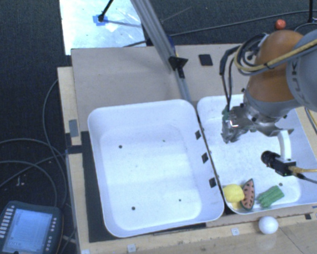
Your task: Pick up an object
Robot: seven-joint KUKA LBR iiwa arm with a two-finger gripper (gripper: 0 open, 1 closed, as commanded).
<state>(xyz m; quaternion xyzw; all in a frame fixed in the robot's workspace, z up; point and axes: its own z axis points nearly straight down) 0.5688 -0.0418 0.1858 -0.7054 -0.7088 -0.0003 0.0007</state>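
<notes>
White ball [268, 224] rests on the desk [142, 75]; binned toy lemon [233, 193] looks light, slick; gripper [230, 129] grip state unclear.

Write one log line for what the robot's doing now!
gripper: above right bin, nothing seen held | toys: yellow, watermelon slice, green at near edge

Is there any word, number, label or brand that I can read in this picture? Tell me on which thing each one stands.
No text can be read here.
Handheld control pendant, on the floor to the view's left of the bench: its screen shows content, but too small and blurred to read.
Black tags on the divider between the two bins: no legible marking.
Dark square patch on the bench: no legible marking.
</notes>
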